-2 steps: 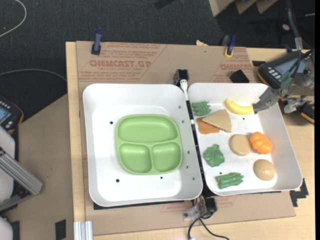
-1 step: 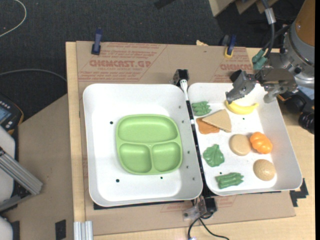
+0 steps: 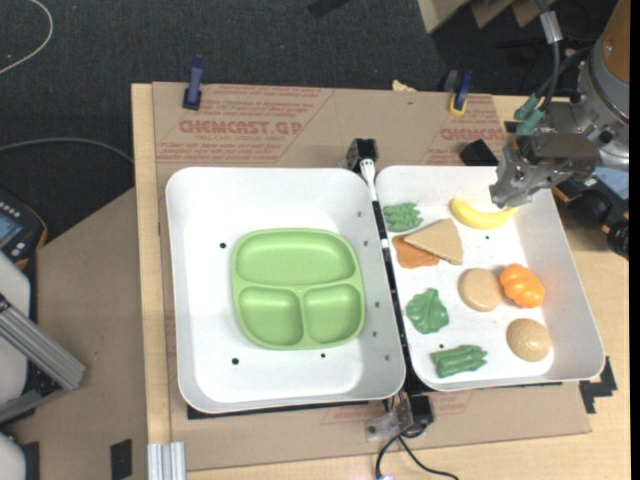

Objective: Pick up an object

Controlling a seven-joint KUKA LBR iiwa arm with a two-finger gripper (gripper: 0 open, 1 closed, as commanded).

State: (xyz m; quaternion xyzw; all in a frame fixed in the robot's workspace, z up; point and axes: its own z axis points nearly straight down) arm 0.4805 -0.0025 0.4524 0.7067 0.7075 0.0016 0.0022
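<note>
A robotics lab: clamped cardboard bench [image 3: 300,118], two white bins [image 3: 190,268], toy food, loose cables [image 3: 30,18].

The right bin [image 3: 565,268] is crowded: a banana [image 3: 480,214] lies at its far edge just under the tool [image 3: 512,194], with the bread slice [image 3: 437,240], orange pumpkin [image 3: 521,284], two round buns and green pieces packed close. The left bin [image 3: 200,268] offers open floor around the green divided plate [image 3: 297,288].

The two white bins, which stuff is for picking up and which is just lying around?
For the job:
gripper
yellow toy banana
orange toy pumpkin
tan sandwich triangle
round tan cookie

Lying about:
green divided plate
blue clamp
</note>
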